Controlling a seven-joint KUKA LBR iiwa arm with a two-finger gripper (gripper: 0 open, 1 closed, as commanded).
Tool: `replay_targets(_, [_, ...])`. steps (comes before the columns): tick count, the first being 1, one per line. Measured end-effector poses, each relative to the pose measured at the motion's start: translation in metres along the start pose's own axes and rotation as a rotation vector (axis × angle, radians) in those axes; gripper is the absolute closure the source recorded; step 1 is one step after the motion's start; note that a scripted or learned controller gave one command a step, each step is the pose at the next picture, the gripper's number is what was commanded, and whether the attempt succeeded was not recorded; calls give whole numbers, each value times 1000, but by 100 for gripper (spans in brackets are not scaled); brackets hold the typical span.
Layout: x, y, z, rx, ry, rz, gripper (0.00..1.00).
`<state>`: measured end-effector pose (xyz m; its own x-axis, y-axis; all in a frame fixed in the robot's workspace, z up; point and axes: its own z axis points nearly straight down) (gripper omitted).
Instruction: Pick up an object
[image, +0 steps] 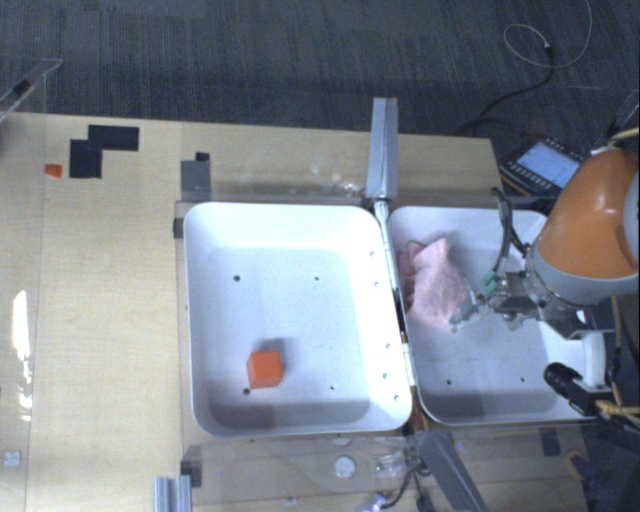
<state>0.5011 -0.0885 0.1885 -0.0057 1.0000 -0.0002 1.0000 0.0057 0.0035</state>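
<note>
Pink cloth (432, 282), the candidate object nearest the arm: we see it lying crumpled in the right bin (480, 395), against that bin's left wall and toward its far end. It rests on the bin floor.

Just to the right of the cloth we find the end effector (468, 312), low over the right bin, its tip close beside the cloth's right edge. We cannot tell from this view whether its fingers are spread or closed, nor whether they touch the cloth; we see nothing held between them. Behind it the wrist carries a small green part and dark cabling, and further right the arm (595, 235) shows its broad orange band above the grey wrist housing, reaching in from the right.

A second object, an orange block (265, 369), sits in the left bin (215, 310), near that bin's front left corner and well apart from the cloth and the end effector. The two white bins stand side by side, touching along a shared edge, where a grey metal rail (382, 150) runs back from their junction.

Both bins rest on the pale wooden worktop (100, 330). At its far left we note black angular markers (100, 148) and a small orange square (53, 171) beside them.
</note>
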Motion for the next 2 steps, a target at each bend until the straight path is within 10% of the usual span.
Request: replay_targets(2, [-3, 108, 97, -13, 0, -133, 0])
